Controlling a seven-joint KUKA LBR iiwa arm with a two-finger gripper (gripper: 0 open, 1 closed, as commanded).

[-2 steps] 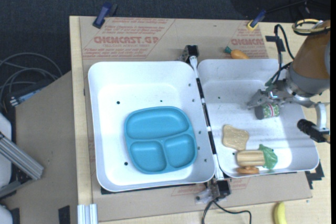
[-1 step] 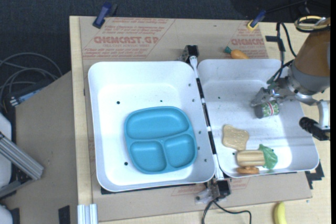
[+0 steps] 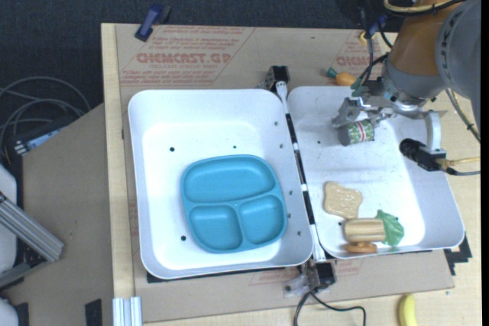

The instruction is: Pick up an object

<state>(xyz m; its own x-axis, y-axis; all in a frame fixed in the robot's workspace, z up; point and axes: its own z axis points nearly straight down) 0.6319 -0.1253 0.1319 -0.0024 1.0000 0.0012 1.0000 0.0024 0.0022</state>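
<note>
— Two shallow white bins sit side by side on the bench, yes? What lies in them?

— The left white bin holds a light-blue plastic tray with three compartments, lying flat near its middle. The right white bin has a tan slice of toy bread near its front, and just in front of that a brown toy hot-dog roll touching a crumpled green leaf-like piece. A small orange-tipped object rests on the cardboard behind the right bin.

— And the thing being picked?

— A small dark-green and silver can lies on its side in the back part of the right bin, well apart from the food pieces.

— Where is it relative to the pincer?

— Directly under it. The grey two-finger gripper hangs from the orange-banded arm and sits right over the can, touching or nearly touching its top.

— Fingers apart or together?

— I cannot tell; the wrist and the can blur together there, and no grip on the can is visible.
</note>
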